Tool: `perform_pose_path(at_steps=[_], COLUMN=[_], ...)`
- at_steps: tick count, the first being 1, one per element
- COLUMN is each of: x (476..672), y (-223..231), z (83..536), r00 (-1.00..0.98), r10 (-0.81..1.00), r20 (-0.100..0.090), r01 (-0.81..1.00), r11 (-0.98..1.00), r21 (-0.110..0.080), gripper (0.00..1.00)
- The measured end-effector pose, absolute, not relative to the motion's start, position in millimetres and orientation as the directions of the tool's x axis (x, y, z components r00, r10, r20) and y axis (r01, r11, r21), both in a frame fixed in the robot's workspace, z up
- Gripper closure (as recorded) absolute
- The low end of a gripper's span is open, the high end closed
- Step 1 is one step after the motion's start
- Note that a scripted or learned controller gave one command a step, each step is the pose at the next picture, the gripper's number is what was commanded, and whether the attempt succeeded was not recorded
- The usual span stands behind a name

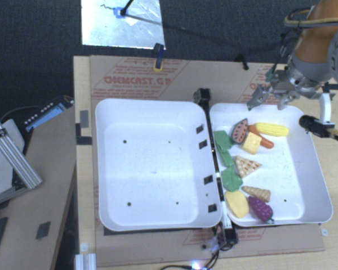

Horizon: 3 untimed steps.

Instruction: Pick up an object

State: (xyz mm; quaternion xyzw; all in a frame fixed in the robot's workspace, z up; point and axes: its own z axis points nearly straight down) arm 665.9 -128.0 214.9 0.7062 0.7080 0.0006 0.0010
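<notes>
Toys lie clustered in the right bin [312, 167], mostly along its left half, while the left bin [152, 162] sits beside it on the worktop [45, 151]. The arm's gripper [273, 97] hangs over the right bin's rim at about twelve o'clock, above and apart from the toys. Its fingers [258, 99] stand spread apart with nothing between them.

Nearest the gripper, toward six o'clock from it, lies a yellow corn cob [272, 129]. Just below it sits an orange carrot [263, 141], partly tucked behind a yellow cheese block [252, 144]. At nine o'clock of the cheese leans a reddish watermelon slice [239, 131]. A green leafy strip [226, 156] runs down the bin's left wall, from beside the watermelon toward the bin's lower part. A pizza slice [247, 165] rests at the bin's middle-left, touching the green strip. Farther toward six o'clock lie an ice cream cone [257, 193], a yellow lemon [237, 204] and a bunch of purple grapes [260, 209], close together near the bin's lower rim.
</notes>
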Motion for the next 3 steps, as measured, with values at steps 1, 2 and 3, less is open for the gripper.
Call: perform_pose_path(at_steps=[1, 2, 3], x=[666.9, 670.9, 669.0], y=[-128, -13, 86], z=[227, 322, 403], r00=[-0.006, -0.016, -0.016], r10=[1.0, 1.0, 1.0], r20=[-0.001, 0.004, 0.005], r01=[1.0, 1.0, 1.0], r11=[0.006, 0.016, 0.015], r21=[0.006, 0.014, 0.012], gripper=[1.0, 1.0, 1.0])
